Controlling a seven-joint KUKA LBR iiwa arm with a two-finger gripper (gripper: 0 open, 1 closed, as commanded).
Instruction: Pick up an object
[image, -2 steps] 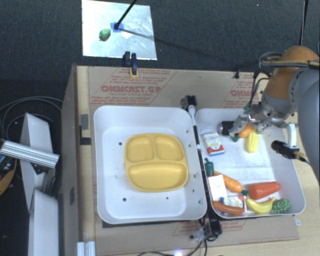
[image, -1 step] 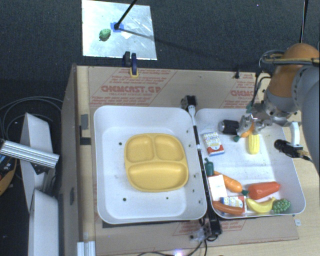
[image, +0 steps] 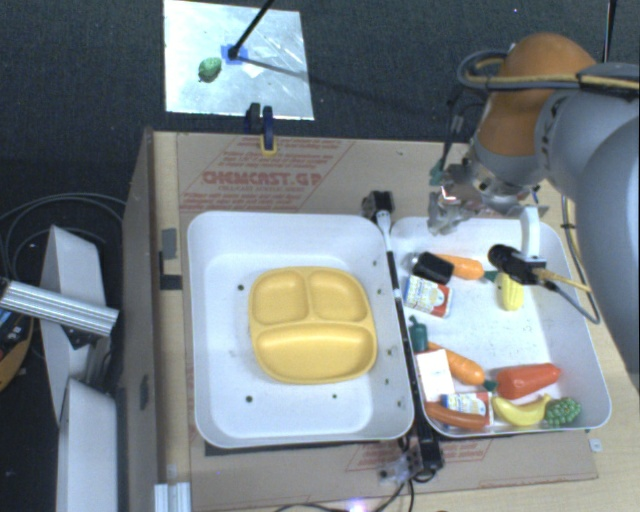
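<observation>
My gripper (image: 444, 216) hangs over the far left corner of the right bin (image: 580, 345), just above and behind the objects there. Closest to it lie a small black block (image: 433, 267) and an orange carrot (image: 464, 267), side by side and touching. A small printed carton (image: 425, 296) lies just in front of them, and a yellow corn cob (image: 510, 293) lies to their right. Nothing shows between the gripper and these things.
Nearer the front of the right bin lie a green piece (image: 417, 333), a white card (image: 435, 372), a second carrot (image: 464, 366), a red pepper (image: 525, 379), a banana (image: 520, 410), a green broccoli (image: 563, 410) and another carton (image: 464, 404). The left bin (image: 215, 400) holds a yellow divided plate (image: 311, 325).
</observation>
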